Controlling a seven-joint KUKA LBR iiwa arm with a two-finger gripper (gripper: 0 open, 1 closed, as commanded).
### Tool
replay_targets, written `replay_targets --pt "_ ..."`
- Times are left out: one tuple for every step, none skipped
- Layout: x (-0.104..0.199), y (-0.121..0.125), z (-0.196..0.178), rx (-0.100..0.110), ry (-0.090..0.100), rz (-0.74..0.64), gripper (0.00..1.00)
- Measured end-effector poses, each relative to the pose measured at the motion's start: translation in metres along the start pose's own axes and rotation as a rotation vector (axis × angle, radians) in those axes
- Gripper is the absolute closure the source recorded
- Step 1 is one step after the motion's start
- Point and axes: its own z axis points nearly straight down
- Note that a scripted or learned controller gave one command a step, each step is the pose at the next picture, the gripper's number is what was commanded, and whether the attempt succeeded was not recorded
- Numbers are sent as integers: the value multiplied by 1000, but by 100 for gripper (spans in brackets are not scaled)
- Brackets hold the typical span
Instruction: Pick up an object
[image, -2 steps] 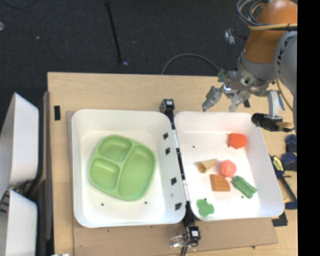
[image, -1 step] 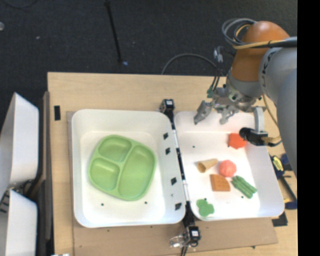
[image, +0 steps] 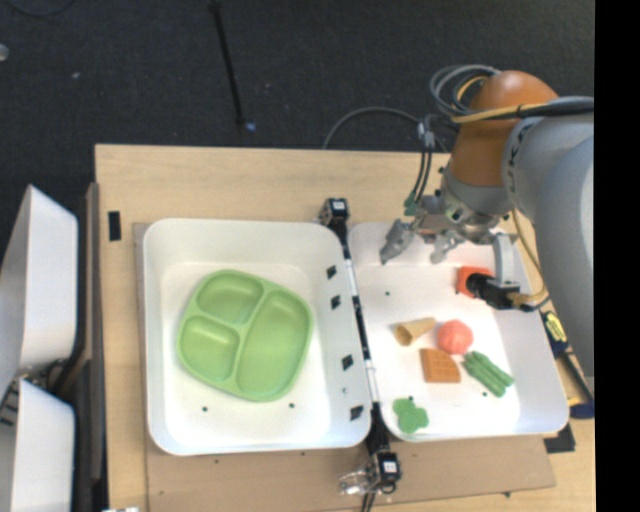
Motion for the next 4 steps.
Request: replay_targets --pt "-1 -1 56 0 0 3 0" --pt "-2 0 43 -2 1 5 100" --pt "-6 0 -18 -9 1 2 100" --pt "-10 -5 -79 -10 1 4 100"
